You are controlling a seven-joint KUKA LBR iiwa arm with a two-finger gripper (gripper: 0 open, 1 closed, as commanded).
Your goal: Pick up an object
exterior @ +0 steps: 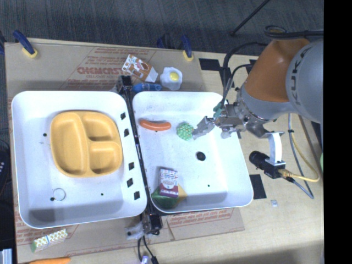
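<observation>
Green ball (185, 130) in right bin, just beside jaws' tips

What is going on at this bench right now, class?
A grey and orange robot arm reaches in over the right bin. Its claw sits low beside a small green ball, with nothing visibly held. A hot dog and a small carton also lie in that bin. The left bin holds a yellow divided tray.
</observation>
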